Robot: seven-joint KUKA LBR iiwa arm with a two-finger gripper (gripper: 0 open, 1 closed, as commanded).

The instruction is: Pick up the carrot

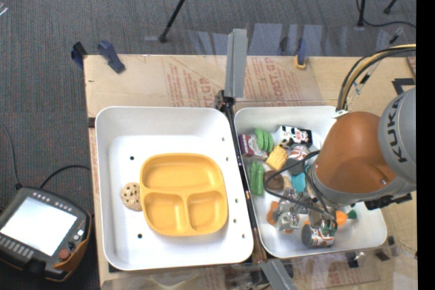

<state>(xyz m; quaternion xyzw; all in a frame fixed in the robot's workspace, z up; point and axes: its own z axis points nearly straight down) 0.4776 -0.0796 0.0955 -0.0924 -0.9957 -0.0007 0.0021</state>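
Note:
In the right bin (367, 238), an orange carrot with a green tip (345, 216) pokes out from under the arm's orange wrist band near the bin's right side. Another small orange piece (271, 215) lies at the bin's lower left; whether it belongs to the carrot is unclear. My gripper (299, 209) hangs low over the clutter in the bin's lower middle, between these two orange pieces. The arm's body hides most of the carrot and the area just under the wrist.
The right bin also holds a green vegetable (257, 178), a yellow block (276, 157), a cow-patterned box (294, 136), a teal item (299, 181) and a small can (319, 234). In the left bin (109, 146) sit a yellow divided plate (183, 193) and a cookie (131, 195).

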